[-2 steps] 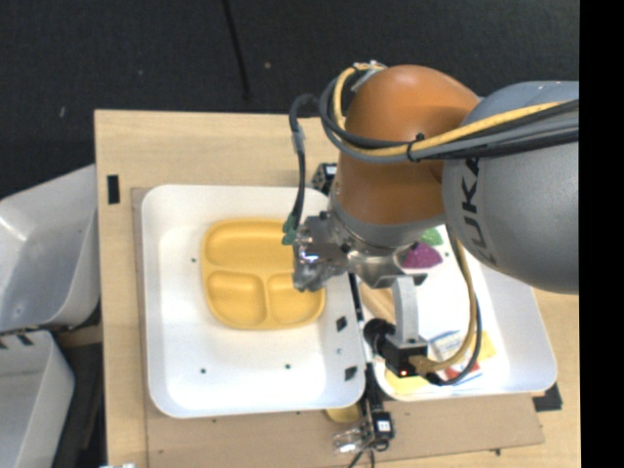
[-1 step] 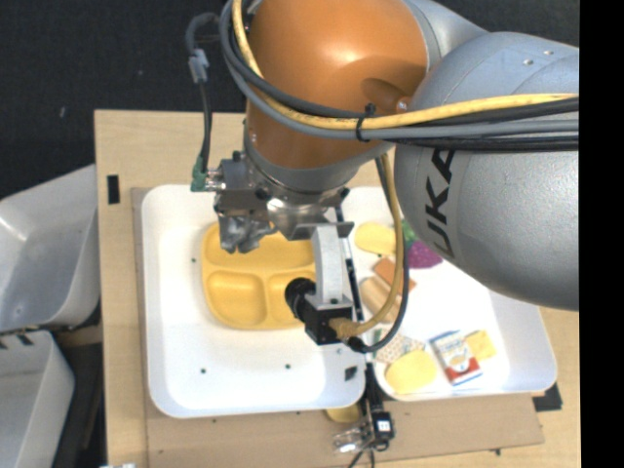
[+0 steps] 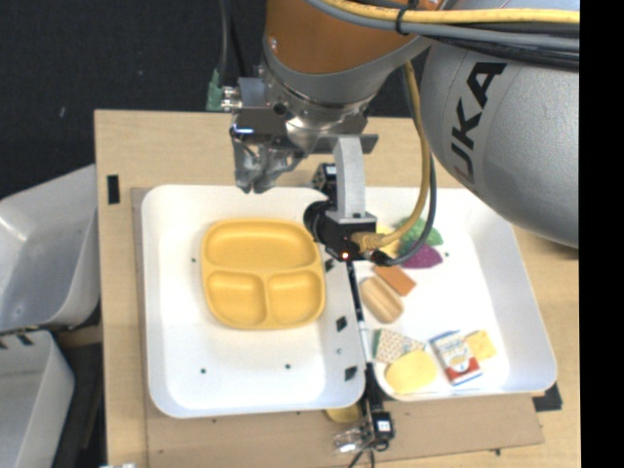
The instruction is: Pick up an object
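Note:
My gripper [image 3: 259,171] hangs over the far edge of the left bin [image 3: 175,359], just beyond a yellow three-compartment tray [image 3: 263,271] that lies flat in that bin. I see nothing in the gripper. The right bin [image 3: 512,291] holds small toy foods: a purple piece [image 3: 423,256] and a green piece [image 3: 421,230] at the far side, an orange-brown block [image 3: 395,281], a tan bread roll [image 3: 381,302], a yellow round piece [image 3: 410,370], a patterned wedge [image 3: 393,343] and a small blue-and-red carton [image 3: 455,355].
The arm's big grey body covers the upper right of the view, above the right bin's far corner. The divider between the bins [image 3: 353,310] runs beside the tray's right edge. A pale object [image 3: 39,252] lies off the bench at left.

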Action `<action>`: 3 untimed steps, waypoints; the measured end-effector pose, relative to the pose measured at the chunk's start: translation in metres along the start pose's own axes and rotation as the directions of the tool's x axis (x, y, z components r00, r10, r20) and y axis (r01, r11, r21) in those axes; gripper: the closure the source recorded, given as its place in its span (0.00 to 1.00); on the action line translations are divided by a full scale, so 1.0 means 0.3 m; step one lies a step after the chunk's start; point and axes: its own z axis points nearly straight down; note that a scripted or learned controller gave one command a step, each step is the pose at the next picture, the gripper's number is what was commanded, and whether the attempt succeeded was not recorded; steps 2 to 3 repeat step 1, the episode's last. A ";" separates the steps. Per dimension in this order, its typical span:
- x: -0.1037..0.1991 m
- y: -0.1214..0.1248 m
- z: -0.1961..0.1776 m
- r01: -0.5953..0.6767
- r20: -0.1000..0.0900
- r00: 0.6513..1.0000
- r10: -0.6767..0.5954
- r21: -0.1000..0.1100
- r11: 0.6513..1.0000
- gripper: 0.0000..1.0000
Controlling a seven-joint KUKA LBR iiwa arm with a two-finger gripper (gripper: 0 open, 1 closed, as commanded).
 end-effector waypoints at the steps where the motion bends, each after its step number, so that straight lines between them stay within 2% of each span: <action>1: -0.042 -0.137 0.165 0.000 0.005 1.000 0.000 0.012 1.000 1.00; 3: -0.042 -0.137 0.165 0.000 0.005 1.000 0.000 0.012 1.000 1.00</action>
